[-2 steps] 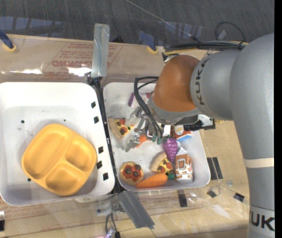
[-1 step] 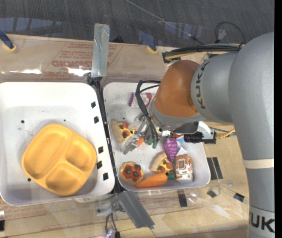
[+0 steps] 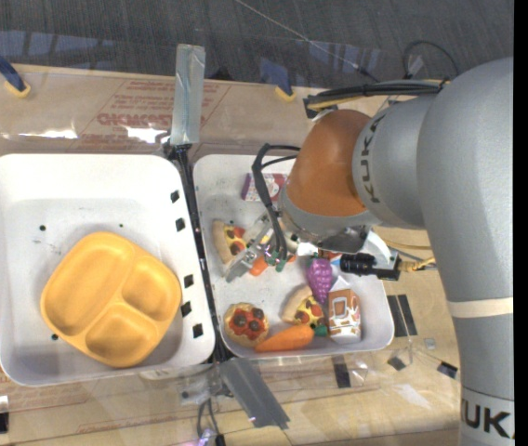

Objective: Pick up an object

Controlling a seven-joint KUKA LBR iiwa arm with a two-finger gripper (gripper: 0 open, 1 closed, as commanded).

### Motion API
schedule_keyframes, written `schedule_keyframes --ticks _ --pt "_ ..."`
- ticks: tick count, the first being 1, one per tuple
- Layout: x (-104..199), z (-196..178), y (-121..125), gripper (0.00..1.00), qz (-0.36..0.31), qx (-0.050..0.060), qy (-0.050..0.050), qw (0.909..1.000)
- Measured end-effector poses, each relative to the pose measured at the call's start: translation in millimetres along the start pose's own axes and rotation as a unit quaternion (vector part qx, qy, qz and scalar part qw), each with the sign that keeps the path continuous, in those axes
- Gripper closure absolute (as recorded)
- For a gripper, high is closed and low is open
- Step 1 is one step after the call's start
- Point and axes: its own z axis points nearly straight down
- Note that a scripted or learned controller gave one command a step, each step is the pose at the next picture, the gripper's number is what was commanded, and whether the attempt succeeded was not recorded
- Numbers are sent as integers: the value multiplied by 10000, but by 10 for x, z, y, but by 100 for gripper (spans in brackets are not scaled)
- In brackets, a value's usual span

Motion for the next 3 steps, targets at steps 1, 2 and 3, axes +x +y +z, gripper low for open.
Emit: schedule_keyframes --ticks 1,2,3 --pt "-101 4 117 0 1154 6 5 9933" --pt "-125 -123 135 100 1122 -14 -24 9937" --pt "-120 -118 135 0 1117 -10 -19 9937"
